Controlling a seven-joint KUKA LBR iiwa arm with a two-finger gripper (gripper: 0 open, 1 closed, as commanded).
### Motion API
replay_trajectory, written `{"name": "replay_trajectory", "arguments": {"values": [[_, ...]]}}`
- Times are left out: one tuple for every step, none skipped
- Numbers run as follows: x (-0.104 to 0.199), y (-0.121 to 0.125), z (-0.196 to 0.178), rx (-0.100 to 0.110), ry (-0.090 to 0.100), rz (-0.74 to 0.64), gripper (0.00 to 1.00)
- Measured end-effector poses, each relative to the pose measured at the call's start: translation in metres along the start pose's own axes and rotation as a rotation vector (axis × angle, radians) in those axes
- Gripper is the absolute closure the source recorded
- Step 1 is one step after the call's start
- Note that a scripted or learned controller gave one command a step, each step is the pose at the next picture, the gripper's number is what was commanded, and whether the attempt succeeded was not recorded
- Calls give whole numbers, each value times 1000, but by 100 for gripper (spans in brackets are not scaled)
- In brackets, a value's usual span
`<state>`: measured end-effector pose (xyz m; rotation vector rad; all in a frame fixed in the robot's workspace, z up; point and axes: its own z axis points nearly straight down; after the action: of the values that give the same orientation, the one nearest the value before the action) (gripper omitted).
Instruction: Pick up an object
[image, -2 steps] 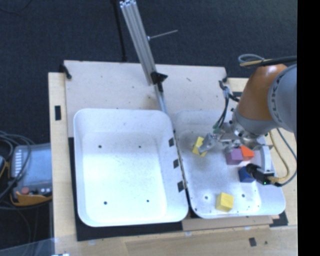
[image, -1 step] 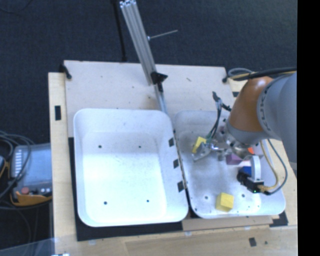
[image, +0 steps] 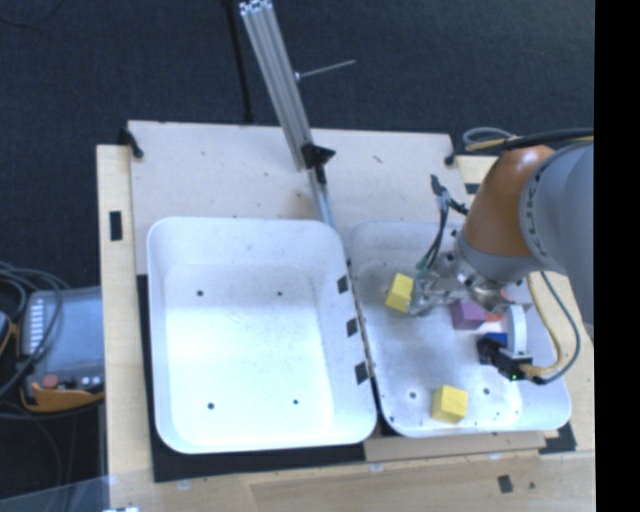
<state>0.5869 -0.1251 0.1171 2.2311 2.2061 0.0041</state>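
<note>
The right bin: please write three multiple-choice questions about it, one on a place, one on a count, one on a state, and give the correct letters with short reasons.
1. Where does the gripper work?
A. over the left bin
B. over the right bin
C. outside the bench

2. How many yellow blocks lie in the right bin?
A. one
B. two
C. four

3. How does the lower yellow block lie?
A. alone on the bin floor near the front rim
B. stacked on the other yellow block
C. inside the left bin

Answers:
1 B, the arm's end hangs above the right bin beside the upper yellow block.
2 B, one block sits by the gripper and one near the front rim.
3 A, it rests apart from the gripper and from the purple object.
</note>
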Motion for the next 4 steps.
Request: {"name": "replay_trajectory", "arguments": {"values": [[5, 9, -50, -1, 0, -14, 100], [1, 14, -114, -4, -1, -15, 100], [-1, 15, -164, -2, -1, -17, 100], [52, 17, -159, 5, 1, -18, 100]]}}
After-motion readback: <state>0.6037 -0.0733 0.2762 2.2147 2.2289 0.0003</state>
